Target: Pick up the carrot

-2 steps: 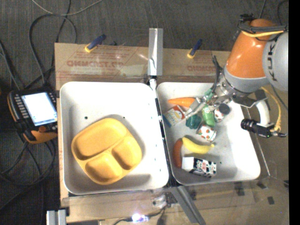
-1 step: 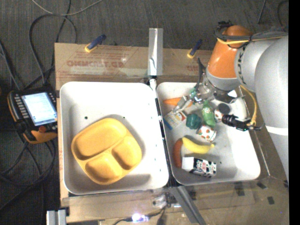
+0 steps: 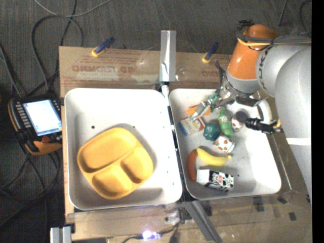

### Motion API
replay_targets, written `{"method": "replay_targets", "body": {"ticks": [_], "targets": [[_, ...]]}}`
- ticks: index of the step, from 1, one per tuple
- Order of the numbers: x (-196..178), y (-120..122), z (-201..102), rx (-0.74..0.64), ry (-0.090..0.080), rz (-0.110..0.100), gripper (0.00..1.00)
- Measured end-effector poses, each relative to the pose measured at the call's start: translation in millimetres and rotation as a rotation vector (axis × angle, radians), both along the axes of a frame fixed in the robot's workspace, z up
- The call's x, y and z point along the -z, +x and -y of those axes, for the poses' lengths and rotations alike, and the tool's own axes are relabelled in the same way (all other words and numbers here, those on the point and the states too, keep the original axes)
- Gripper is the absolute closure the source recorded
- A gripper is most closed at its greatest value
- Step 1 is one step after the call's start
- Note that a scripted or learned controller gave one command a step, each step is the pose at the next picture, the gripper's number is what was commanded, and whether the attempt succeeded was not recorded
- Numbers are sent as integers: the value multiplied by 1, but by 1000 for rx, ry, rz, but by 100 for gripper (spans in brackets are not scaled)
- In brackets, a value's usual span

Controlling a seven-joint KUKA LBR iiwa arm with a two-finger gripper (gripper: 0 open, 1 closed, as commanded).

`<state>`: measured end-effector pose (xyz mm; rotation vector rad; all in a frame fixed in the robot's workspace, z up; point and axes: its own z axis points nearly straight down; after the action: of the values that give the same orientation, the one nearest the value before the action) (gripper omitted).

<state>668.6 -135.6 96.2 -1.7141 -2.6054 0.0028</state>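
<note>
A: Which step is the arm on?

B: The approach, by the look of it. The pincer (image 3: 205, 107) hangs low over the far end of the right bin (image 3: 277, 185), and the carrot (image 3: 192, 110) lies just beside its tip, on the side away from the arm.

A: Is the pincer released or clenched?

B: That cannot be told from this slant. Nothing shows clearly held in it.

A: How does the carrot look?

B: A small orange sliver, partly hidden, lying flat. A little carton (image 3: 189, 127) sits just nearer the camera than it, and a green item (image 3: 225, 121) sits on the pincer's arm side.

A: So the next move?

B: Probably a short shift outward from the arm until the pincer sits squarely over the carrot, then straight down, keeping off the carton. The carrot's low profile suggests it needs a deep reach.
</note>
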Motion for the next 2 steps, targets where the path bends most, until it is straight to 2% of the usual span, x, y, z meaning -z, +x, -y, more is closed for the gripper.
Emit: {"method": "replay_targets", "body": {"ticks": [1, 2], "targets": [[-11, 2, 3, 0, -10, 8, 100], [-85, 0, -76, -134, -10, 17, 100]]}}
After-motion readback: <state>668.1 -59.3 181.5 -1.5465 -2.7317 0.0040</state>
